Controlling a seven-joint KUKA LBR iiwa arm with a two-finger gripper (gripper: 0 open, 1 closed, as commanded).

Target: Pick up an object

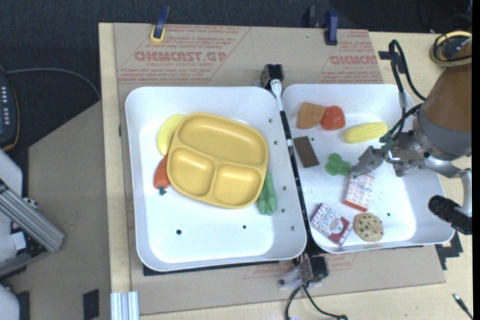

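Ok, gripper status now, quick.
Gripper: over the right bin, just above the red-and-white packet; open or shut cannot be told, and nothing is seen held.

Grey arm (448, 137) w/ wide orange band above wrist, black cables looping along its upper side, dark metal claw (369, 161) at the tip, black knob-like part sticking out lower down.

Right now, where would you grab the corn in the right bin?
Probably across the middle of the corn, from straight above. It lies flat, long axis nearly left-right, so the gripper should close across its narrow width. Tomato sits just off its left end; avoid that end.
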